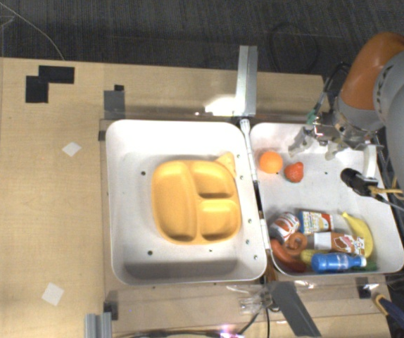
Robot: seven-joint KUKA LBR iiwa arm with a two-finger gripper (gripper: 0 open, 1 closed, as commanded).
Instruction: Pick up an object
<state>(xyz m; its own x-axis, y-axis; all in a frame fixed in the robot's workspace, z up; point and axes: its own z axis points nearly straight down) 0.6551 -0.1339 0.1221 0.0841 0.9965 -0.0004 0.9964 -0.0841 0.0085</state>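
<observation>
My gripper [315, 145] hangs over the back of the right bin [329, 182], its fingers spread and nothing between them. Just left of it and nearer the camera lie an orange ball [271, 162] and a red strawberry [295, 172], side by side on the bin floor. At the bin's front is a heap: a banana [360, 232], a blue bottle [337, 262], a small printed carton [314, 222], a round can [284, 226] and a red-orange piece [291, 246].
The left bin [128, 189] holds a yellow compartment tray [195, 200] at its middle. A metal post [247, 79] stands behind the divider between the bins. The grey arm with its orange band [371, 72] reaches in over the right bin's back right corner.
</observation>
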